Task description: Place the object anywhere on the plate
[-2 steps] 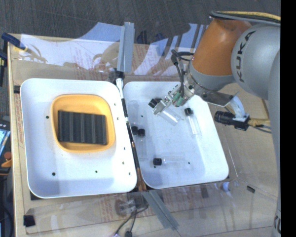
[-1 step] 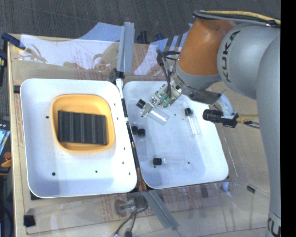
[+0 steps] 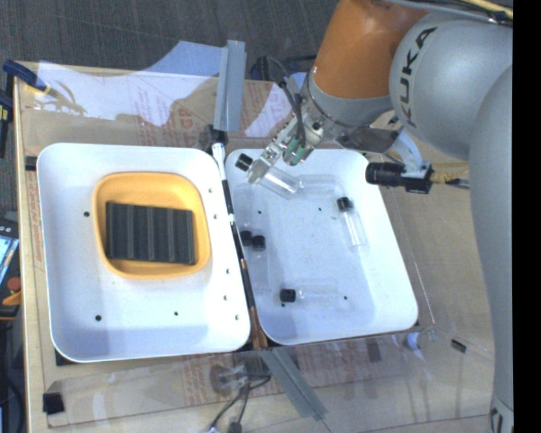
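The left bin [image 3: 63,242] holds a yellow plate [image 3: 117,190] a little toward its 10 o'clock side, and a dark ribbed block [image 3: 151,233] lies flat across the plate's middle. The right bin [image 3: 379,287], touching the left bin along their shared edge, carries several clear tubes with black caps. One black-capped piece [image 3: 252,239] lies at the bin's 9 o'clock, just beside the dividing edge. Another tube [image 3: 311,293] rests toward 6 o'clock, its cap pointing to 9 o'clock. A third tube [image 3: 351,222] sits toward 2 o'clock, cap at its 12 o'clock end. Above the bin's 11 o'clock corner hangs the gripper [image 3: 272,162], and a clear black-capped tube [image 3: 263,171] shows pinched between its fingers, tilted, cap toward 10 o'clock, well apart from the plate. The grey arm [image 3: 451,70] with its orange band enters from 2 o'clock.
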Available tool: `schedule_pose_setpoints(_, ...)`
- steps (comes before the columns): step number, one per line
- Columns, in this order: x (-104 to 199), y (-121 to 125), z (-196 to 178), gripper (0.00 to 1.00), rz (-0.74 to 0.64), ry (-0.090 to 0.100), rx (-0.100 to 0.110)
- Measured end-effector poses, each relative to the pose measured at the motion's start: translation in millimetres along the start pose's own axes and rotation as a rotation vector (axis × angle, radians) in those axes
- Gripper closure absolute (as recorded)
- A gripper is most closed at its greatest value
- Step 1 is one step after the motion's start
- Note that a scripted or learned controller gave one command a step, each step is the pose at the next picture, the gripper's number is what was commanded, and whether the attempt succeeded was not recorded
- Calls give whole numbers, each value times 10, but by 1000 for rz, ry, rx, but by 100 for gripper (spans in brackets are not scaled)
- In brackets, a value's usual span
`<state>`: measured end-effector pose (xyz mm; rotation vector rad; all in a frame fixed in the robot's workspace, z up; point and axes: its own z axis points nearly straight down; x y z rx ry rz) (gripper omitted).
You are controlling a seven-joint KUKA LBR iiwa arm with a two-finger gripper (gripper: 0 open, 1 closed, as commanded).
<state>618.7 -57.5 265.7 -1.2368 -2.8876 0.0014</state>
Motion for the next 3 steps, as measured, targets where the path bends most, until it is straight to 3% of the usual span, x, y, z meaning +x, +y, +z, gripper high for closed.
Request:
schedule_pose_setpoints(1, -1, -1, 0, 0, 0, 0, 0)
schedule_pose_setpoints(2, 2, 209, 533, 0, -329, 2, 1)
schedule_pose_setpoints(3, 340, 553, 454, 0, -359, -1, -1)
